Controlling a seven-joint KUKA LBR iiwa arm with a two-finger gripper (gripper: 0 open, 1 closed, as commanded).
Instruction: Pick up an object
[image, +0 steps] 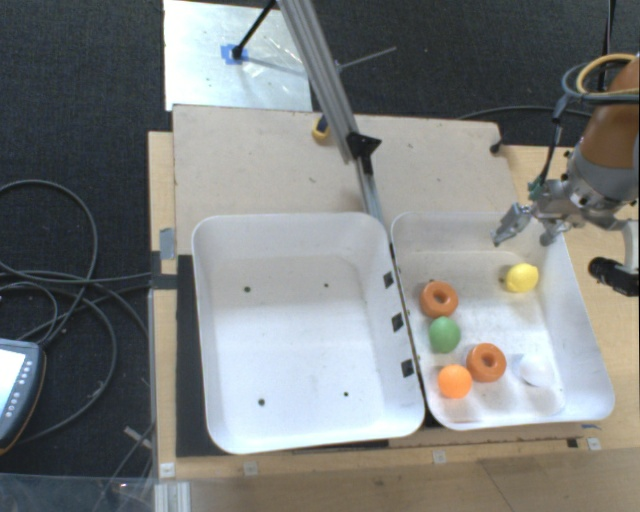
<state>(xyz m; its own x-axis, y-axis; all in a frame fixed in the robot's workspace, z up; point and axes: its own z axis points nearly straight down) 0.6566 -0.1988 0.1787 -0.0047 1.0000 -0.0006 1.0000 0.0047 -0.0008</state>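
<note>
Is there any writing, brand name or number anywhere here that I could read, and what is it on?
None can be read.
The tablet at the left edge has a lit screen, too blurred to read.
The bins, balls and rings bear no visible print.

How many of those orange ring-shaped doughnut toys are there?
2, both in the right white bin: one orange ring toy near its left wall, the other lower, beside an orange ball.

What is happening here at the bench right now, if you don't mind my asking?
The arm's gripper hangs open over the far part of the right bin, holding nothing. Just below it lies a yellow object. Two orange rings, a green ball and an orange ball sit nearer.
</note>
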